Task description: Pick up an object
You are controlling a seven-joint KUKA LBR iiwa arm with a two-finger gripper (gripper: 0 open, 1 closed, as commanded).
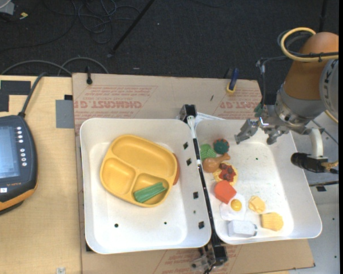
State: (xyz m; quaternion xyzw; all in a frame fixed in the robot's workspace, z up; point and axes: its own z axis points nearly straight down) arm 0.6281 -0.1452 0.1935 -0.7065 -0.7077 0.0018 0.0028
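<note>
My gripper (256, 136) hangs over the back of the right bin (297, 176), open, with nothing between its fingers. Toy foods lie in that bin's left half. A dark green broccoli (220, 146) and a light green leaf (207, 151) are nearest, just left of and below the gripper. Further forward lie an orange-brown piece (211, 164), a red and yellow piece (227, 172), a red block (224, 191), a fried egg (235, 205), a yellow lump (256, 203), an orange-yellow wedge (272, 221) and a white-grey item (242, 228).
The left bin (103, 227) holds a yellow divided plate (134, 164) with a green pod (150, 192) in one compartment. A black-clipped rim (195, 176) separates the bins. A teach pendant (6, 158) lies far left; a blue clip (233, 80) stands at the cardboard's back edge.
</note>
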